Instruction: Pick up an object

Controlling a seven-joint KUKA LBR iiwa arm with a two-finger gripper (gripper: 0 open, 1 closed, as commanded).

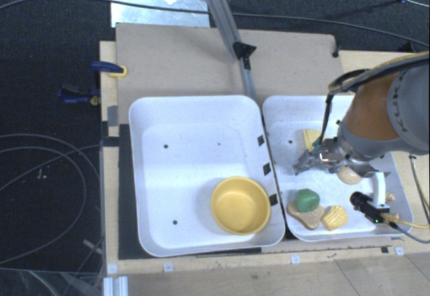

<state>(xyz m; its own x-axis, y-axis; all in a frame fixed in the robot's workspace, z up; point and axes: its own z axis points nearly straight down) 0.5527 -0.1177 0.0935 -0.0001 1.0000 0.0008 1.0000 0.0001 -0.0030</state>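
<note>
- Objects for picking lie in the right bin [282,110]: a green object [308,199] rests on a tan, bread-like piece [306,216] near the bin's near edge, with a ridged yellow piece [334,217] just beside them to the right.
- A pale yellow object [310,138] sits farther back in the same bin, and a cream, rounded object [349,174] lies partly under the arm's wrist.
- The gripper [310,162] hangs low over the middle of the right bin, between the pale yellow object and the green one; whether the jaws are spread or pressed together cannot be told, and nothing is visibly between them.
- The grey arm [383,113], with its orange band, reaches in from the right across the bin's right half.
- A yellow bowl [240,204] stands upright in the near right corner of the left bin [168,120].
- Both bins sit side by side, touching, on the brown desk [181,53].
</note>
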